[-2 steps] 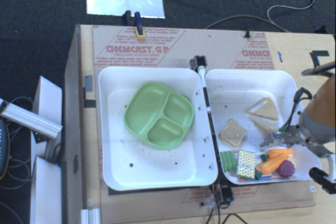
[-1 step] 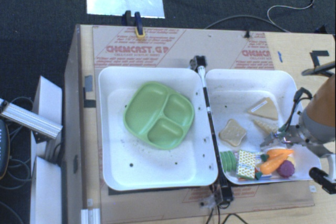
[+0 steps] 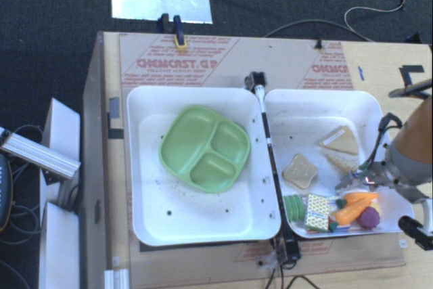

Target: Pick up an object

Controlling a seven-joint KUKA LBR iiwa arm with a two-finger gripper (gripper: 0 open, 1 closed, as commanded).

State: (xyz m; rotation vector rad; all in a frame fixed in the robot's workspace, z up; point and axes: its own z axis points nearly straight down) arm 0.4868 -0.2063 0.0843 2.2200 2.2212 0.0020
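Right now I see the gripper [image 3: 356, 179] low over the right bin [image 3: 318, 105], at the frame's right edge; I cannot tell how its fingers stand. Just below it, in the lower right corner, lie a carrot [image 3: 346, 212], a purple ball [image 3: 369, 216] and a bread slice [image 3: 300, 171]. A green plate [image 3: 205, 147] sits in the left bin [image 3: 155, 213].

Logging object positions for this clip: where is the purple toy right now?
The purple toy lies in the right bin, at its near right corner, beside the orange carrot.
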